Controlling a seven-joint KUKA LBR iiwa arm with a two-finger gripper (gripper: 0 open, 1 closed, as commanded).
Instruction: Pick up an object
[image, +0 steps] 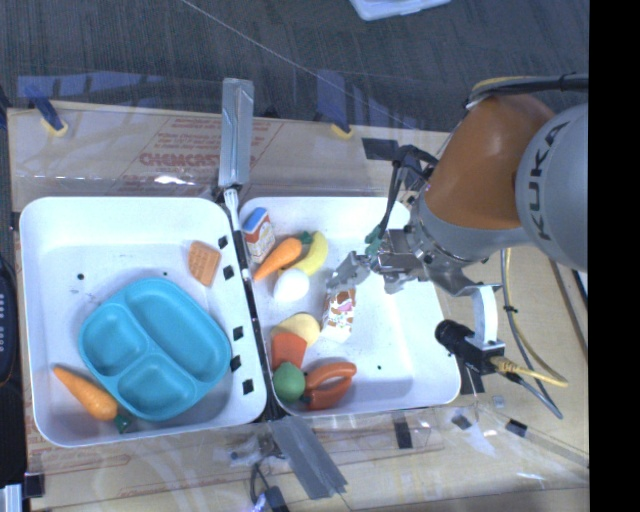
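Two shallow white plastic bins sit side by side on the desk (120, 140), meeting at a central divider.

Left bin (60, 230): a blue three-compartment plastic tray (155, 345) lying near the middle; an orange toy carrot (85, 392) at the near left corner, just beside the tray; a small orange waffle-textured block (204, 263) toward the far right, close to the divider.

Right bin (420, 370): a small carton with a blue top (259, 233) at the far left; a second orange toy carrot (279, 257) touching a yellow banana-shaped toy (314, 253); a white egg-shaped toy (291, 287); a small white and red printed carton (341, 311) standing near the middle; a yellow and orange rounded toy (293, 338); a green round toy (289, 382); a red and orange hot-dog-shaped toy (329, 381) against the near wall.

Tool (352, 270): hanging over the right bin, directly above the printed carton. Its jaw state cannot be told. The tool's tips blur into the metal parts behind, and the grey and orange arm (500, 180) covers the bin's far right corner.
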